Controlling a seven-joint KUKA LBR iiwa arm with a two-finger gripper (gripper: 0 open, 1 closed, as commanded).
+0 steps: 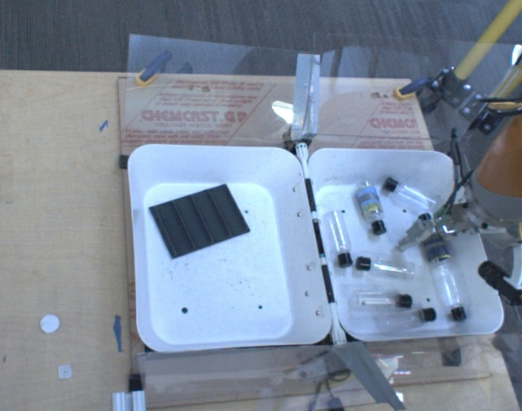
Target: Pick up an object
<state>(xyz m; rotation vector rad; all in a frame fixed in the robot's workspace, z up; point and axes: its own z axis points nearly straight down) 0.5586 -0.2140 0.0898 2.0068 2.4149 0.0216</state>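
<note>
Several clear vials with black caps lie scattered in the right bin (355,171). One vial with a blue label (369,202) lies near the bin's middle, and another dark-labelled vial (435,250) lies toward the right wall. My gripper (417,233) is down low in the right bin, just left of that dark-labelled vial and above a vial lying flat (386,269). The arm's orange band (507,165) shows at the right edge. A black ridged panel (198,219) lies flat in the left bin (141,247).
More vials lie along the right bin's front (381,300) and right side (448,288), and one lies by the divider (337,232). A clear acrylic sheet (210,114) stands behind both bins. A yellow pole (499,26) and clamps are at the upper right.
</note>
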